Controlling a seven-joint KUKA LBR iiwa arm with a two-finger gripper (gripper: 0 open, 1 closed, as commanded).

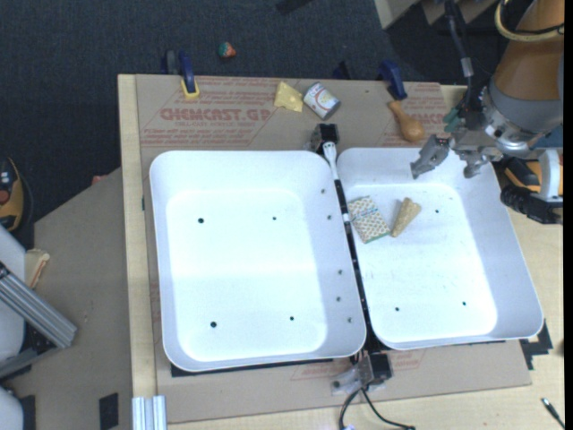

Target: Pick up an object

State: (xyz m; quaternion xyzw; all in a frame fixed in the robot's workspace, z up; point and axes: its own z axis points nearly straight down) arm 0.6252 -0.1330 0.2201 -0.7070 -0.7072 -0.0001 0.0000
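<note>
The gripper (450, 157) hangs with its fingers apart and nothing in them over the far side of the right bin (501, 307), so it should drop straight down over the tan wedge (406, 216) nearby, then squeeze.

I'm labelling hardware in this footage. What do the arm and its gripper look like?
The arm is a rounded grey body with an orange band near the wrist. A thin dark cable runs alongside it. The gripper is small, metallic grey, with two slim fingers.
</note>
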